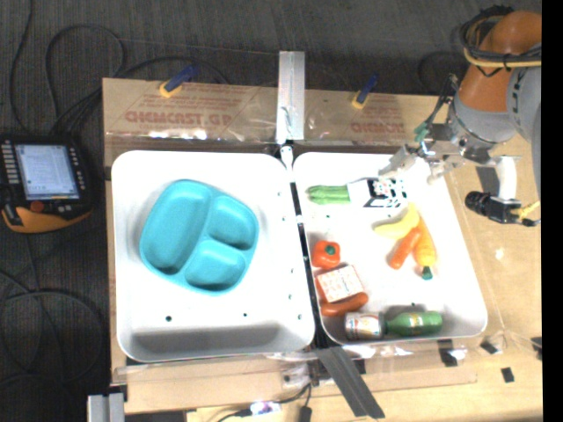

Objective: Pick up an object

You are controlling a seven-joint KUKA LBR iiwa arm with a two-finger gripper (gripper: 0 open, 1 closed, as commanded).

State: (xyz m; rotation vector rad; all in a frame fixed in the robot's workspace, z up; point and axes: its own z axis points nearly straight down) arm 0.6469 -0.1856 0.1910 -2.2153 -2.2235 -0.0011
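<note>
My gripper (403,158) hangs over the far right corner of the right bin (471,275), just above and to the right of a small black-and-white carton (380,192). No object can be seen in it. Beside the carton lies a green cucumber (327,194). Below them are a yellow banana (396,222), two orange carrots (403,249), a red pepper (326,253), a red-and-white box (340,283), a can (362,325) and a green bottle (412,323).
The left bin (132,323) holds a blue divided plate (201,234). A tablet (41,172) sits off the bench to the left. A metal divider post (291,95) stands behind the seam between the bins.
</note>
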